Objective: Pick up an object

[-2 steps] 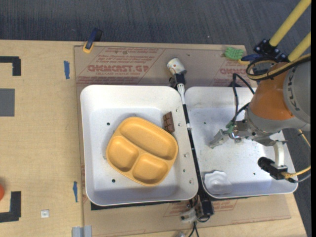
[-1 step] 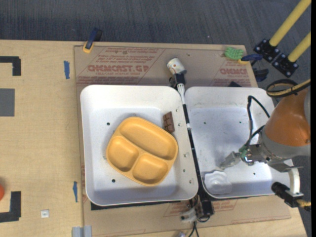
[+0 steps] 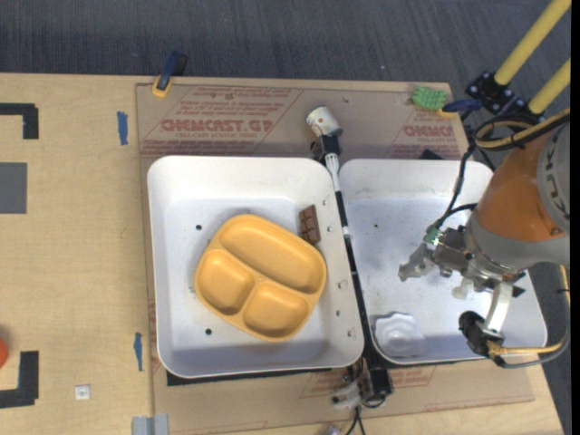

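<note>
A clear plastic piece (image 3: 399, 332) lies at the right bin's (image 3: 381, 198) near edge. Cardboard (image 3: 217, 120) reads "CHEMCAST GP". The arm's (image 3: 517, 211) gripper (image 3: 433, 263) hangs above that bin; finger state unclear.

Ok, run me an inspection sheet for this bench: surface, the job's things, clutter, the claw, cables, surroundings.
Surface: wooden bench bearing a left bin and a right bin, both shallow and white, side by side.
Job's things: yellow divided tray in the left bin, a small brown block beside it; a clear plastic piece near the right bin's front edge.
Clutter: blue tape marks and clamps on the board.
Claw: claw over the right bin; nothing seen between its fingers, and their state is unclear.
Cables: black cable looping down to the arm's wrist.
Surroundings: grey carpet; yellow poles at upper right.
</note>
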Available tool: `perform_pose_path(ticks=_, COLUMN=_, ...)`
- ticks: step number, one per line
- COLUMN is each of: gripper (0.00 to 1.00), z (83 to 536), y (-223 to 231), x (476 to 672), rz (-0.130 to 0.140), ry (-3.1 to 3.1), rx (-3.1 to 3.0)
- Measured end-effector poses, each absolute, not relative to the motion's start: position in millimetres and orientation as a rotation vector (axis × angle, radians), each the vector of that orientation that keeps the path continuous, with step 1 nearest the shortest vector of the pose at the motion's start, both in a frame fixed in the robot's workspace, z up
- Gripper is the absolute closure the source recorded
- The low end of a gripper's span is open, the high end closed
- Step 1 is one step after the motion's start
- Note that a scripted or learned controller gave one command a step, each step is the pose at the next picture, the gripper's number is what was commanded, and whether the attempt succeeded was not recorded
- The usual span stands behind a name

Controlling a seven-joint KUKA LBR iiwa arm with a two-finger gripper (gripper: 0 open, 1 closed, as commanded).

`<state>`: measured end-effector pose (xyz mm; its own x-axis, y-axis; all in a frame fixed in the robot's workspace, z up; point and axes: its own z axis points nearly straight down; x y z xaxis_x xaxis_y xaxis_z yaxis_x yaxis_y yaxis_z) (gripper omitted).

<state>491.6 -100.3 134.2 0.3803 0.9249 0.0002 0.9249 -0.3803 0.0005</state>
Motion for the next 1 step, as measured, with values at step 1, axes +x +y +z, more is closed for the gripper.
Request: perform_pose_path(ticks=1, gripper=0.0, z=147.4, y=-180.1, x=572.5, rz=-0.002, ry=1.262, rx=2.877)
